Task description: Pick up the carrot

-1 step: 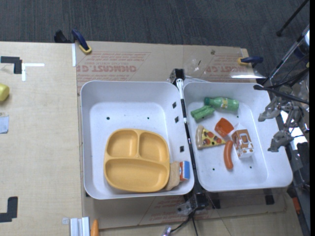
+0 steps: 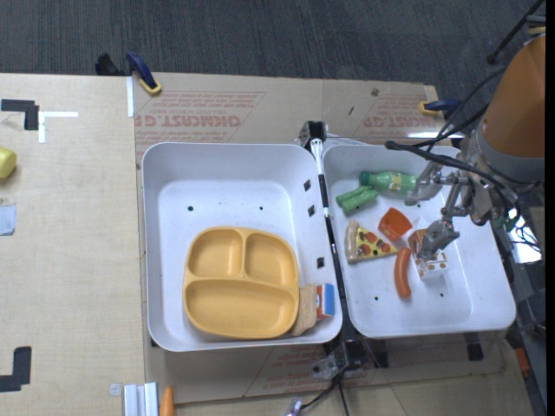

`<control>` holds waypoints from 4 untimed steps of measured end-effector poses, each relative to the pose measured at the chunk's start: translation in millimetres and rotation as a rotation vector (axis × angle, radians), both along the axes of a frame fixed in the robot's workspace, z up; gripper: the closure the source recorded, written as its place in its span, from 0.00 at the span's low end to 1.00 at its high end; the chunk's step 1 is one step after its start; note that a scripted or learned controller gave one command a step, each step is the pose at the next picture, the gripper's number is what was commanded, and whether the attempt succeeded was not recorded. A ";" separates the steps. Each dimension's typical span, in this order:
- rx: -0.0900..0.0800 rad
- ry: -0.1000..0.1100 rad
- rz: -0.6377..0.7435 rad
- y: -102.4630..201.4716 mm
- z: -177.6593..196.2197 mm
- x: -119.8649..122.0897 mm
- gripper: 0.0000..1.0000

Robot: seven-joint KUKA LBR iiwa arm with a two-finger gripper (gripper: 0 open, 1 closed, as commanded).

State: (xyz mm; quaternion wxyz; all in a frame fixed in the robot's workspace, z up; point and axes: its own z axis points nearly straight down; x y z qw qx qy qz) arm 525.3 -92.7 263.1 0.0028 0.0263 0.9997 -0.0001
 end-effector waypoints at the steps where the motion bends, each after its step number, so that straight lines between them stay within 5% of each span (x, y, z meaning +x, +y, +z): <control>1: 0.001 0.002 -0.132 83.8 -20.3 -15.1 0.00; 2: 0.001 0.005 -0.219 192.4 -50.1 -15.9 0.00; 3: 0.002 0.002 -0.336 206.1 -170.9 -30.6 0.00; 4: 0.005 -0.002 -0.333 206.8 -160.0 -28.6 1.00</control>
